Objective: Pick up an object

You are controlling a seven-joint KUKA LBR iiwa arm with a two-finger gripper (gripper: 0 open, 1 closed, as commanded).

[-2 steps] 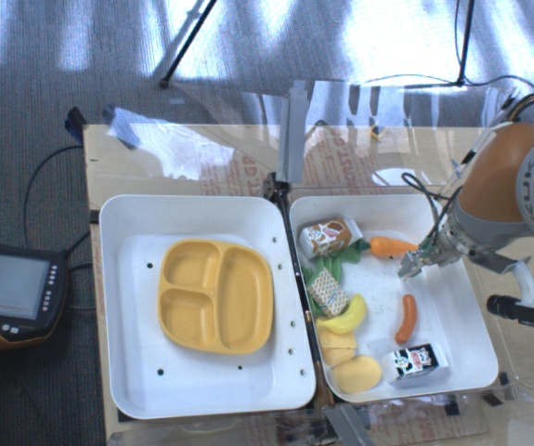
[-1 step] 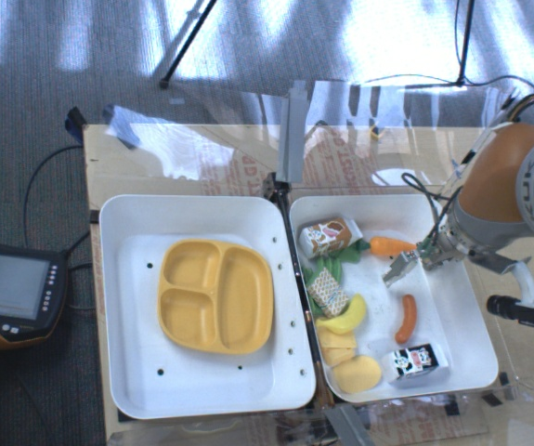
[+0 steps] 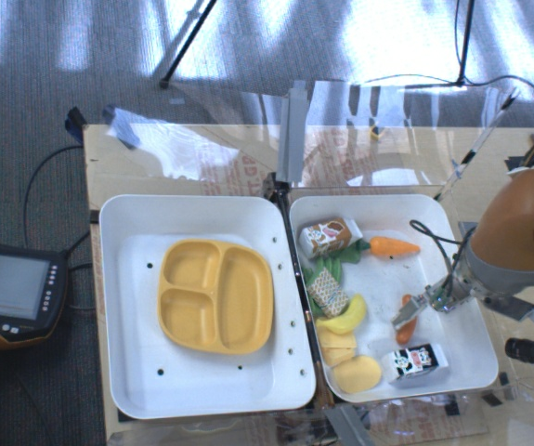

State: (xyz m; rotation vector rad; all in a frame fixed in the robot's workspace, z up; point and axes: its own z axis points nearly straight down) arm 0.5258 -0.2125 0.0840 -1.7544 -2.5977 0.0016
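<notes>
**Two white bins, one arm reaching into the right-hand one**

Two shallow white plastic bins are sitting side by side on the bench. The left bin (image 3: pixel 127 249) is holding a yellow three-compartment plastic tray (image 3: pixel 216 295) lying flat near its middle. The right bin (image 3: pixel 475 342) is carrying the clutter: a small brown snack carton (image 3: pixel 328 236) near the back, an orange toy carrot (image 3: pixel 394 246) just beside it, a green leafy toy (image 3: pixel 326 269), a checkered wafer-like piece (image 3: pixel 328 293), a yellow toy banana (image 3: pixel 345 317), two pale yellow rounded pieces (image 3: pixel 348 360) at the front, and a small black-and-white milk carton (image 3: pixel 415 361). The grey arm with its orange band is coming in from the right, its two-finger gripper (image 3: pixel 408 316) hanging low over a slim orange-red toy (image 3: pixel 405 327), apparently touching it. Whether the gripper is clasping anything, I am not able to tell
</notes>
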